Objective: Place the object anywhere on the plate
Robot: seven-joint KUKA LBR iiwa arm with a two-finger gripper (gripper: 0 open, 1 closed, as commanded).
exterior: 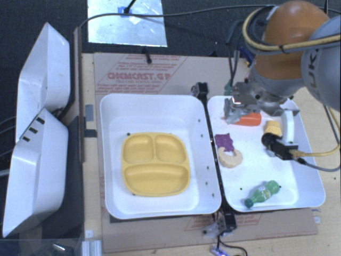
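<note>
Gripper (233,113): low in the right bin (298,181), just left of the orange piece (251,120), touching or nearly touching its left end. Whether it is wide, narrow or gripping cannot be told from this slant.
Orange piece: a short, carrot-coloured thing lying flat on the bin floor near the far wall; nothing shows it lifted.
Arm (287,31): hangs over the far right corner of the bin, above and behind the orange piece, its bulk shading that corner.
Yellow piece (273,127): small and pale yellow, just right of the orange piece, apart from it.
Purple piece (224,141): below and left of the orange piece, near the bin's left wall.
Beige ring (230,158): further below the orange piece, touching the purple piece's lower edge.
Green bottle (262,193): on its side, well below the orange piece, near the bin's front wall.
Plate (155,163): yellow, three compartments, all bare, well to the left of the orange piece in the left bin (154,99).
In the way: the two adjoining bin walls stand between the orange piece and the plate; the purple piece and beige ring lie close beside that divide.
Cardboard sheet (141,71): under both bins, printed in red.
</note>
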